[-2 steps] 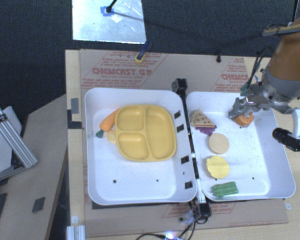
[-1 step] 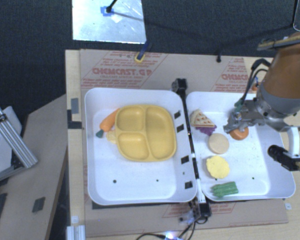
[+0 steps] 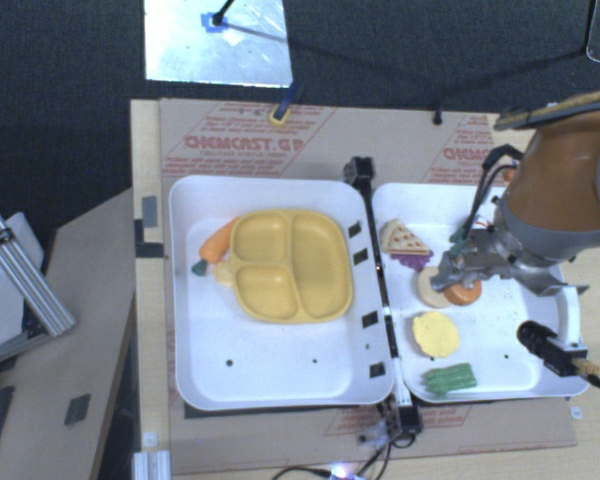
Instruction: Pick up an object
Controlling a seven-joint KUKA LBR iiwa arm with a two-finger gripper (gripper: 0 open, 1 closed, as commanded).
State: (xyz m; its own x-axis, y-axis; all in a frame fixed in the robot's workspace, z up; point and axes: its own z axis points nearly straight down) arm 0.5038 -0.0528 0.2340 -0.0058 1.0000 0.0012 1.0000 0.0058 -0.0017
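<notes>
Orange round piece [image 3: 465,293], partly under gripper [image 3: 450,280].

We see two bins side by side mid-frame. In the left bin [image 3: 195,368] a divided plate [image 3: 285,265] sits toward the upper middle, with a toy carrot [image 3: 216,241] touching its left edge. In the right bin [image 3: 500,383] a sandwich wedge [image 3: 404,238] lies upper left, a round disc [image 3: 435,334] below it, and a pickle-like piece [image 3: 449,377] lowest. The gripper [image 3: 458,278] hangs right of centre, over a round piece [image 3: 464,293] between wedge and disc.
</notes>
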